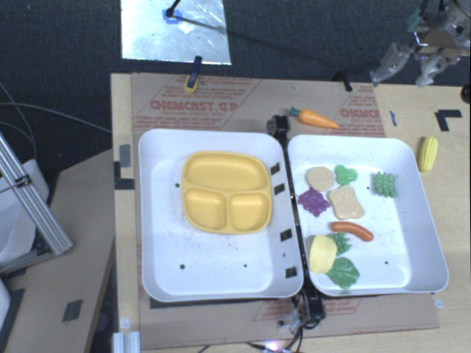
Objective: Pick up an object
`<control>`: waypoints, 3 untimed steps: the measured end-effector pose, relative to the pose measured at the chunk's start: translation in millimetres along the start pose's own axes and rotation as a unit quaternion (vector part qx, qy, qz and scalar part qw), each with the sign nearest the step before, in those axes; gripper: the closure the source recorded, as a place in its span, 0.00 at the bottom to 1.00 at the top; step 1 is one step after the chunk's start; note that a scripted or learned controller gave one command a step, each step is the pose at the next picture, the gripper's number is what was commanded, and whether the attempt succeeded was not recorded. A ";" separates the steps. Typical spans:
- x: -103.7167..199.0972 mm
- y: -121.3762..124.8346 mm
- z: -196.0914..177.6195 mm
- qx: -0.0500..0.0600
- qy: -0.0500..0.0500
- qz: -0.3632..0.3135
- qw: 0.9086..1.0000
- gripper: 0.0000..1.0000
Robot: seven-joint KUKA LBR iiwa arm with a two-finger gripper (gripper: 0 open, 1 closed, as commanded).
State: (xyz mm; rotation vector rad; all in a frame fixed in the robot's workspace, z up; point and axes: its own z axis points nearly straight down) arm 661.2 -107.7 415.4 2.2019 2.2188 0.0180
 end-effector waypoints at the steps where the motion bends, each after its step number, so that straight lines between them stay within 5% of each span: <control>1: 27.2 -4.4 -130.1 0.000 0.001 0.000 1.000 0.00; 2: 65.2 -54.1 -122.0 0.008 0.002 0.000 1.000 0.00; 3: 130.5 -70.6 -121.7 0.008 0.003 -0.002 1.000 0.00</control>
